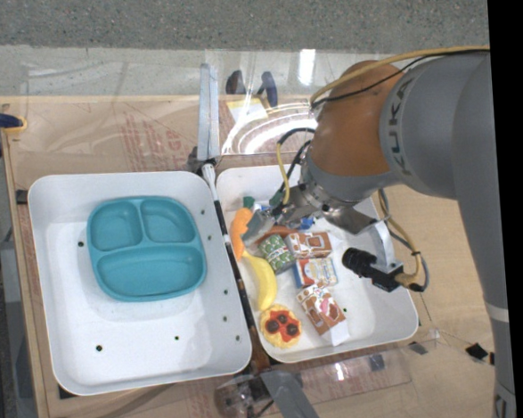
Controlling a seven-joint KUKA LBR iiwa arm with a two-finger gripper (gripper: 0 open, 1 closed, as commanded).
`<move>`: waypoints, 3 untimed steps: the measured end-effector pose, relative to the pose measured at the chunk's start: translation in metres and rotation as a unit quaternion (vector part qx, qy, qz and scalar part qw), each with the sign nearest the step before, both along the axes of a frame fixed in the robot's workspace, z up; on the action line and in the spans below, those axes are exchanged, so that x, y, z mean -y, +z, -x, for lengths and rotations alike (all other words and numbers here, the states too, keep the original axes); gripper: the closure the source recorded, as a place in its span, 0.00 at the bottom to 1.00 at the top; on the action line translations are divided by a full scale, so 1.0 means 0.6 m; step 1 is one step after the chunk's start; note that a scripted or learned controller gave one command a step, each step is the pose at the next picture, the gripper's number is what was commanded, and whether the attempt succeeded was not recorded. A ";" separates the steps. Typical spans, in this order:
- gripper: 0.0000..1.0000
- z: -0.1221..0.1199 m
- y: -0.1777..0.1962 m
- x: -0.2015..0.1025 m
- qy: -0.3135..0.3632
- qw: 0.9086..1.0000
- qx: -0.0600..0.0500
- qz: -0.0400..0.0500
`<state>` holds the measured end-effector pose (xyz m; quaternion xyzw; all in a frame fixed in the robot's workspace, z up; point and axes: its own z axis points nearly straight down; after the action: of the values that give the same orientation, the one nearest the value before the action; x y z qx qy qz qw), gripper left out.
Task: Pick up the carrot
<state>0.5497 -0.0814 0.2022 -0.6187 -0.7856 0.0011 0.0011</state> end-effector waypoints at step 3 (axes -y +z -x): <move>1.00 -0.117 -0.171 0.079 -0.024 1.000 0.002 0.000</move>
<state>0.6196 -0.1289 0.0997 -0.6371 -0.7707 0.0003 -0.0005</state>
